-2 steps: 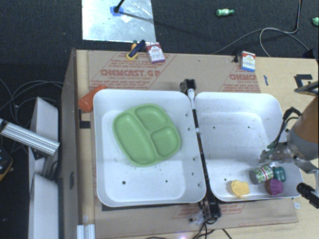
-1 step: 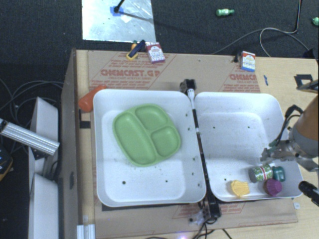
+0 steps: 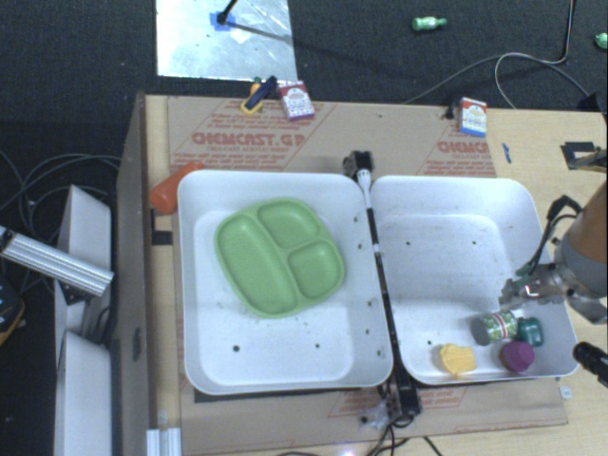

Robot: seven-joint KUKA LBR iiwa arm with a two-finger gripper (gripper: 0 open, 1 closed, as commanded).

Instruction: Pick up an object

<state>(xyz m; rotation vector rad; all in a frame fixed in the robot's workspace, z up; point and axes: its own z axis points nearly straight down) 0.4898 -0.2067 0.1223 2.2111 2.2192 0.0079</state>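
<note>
The right bin (image 3: 446, 245) holds four small things in its near right corner. A green and white can (image 3: 496, 327) lies on its side, with a teal piece (image 3: 529, 331) touching its right end. In front of them sit a purple lump (image 3: 518, 355) and a yellow lump (image 3: 457, 358). My gripper (image 3: 525, 291) reaches in over the bin's right rim, just above and behind the can and the teal piece. Nothing is visibly held in it.
A green divided plate (image 3: 279, 256) lies in the left bin (image 3: 204, 350). An orange object (image 3: 163, 191) sits outside that bin's far left corner. Two small cartons (image 3: 297, 101) (image 3: 472, 117) stand on the bench behind the bins. Cables run across the dark floor.
</note>
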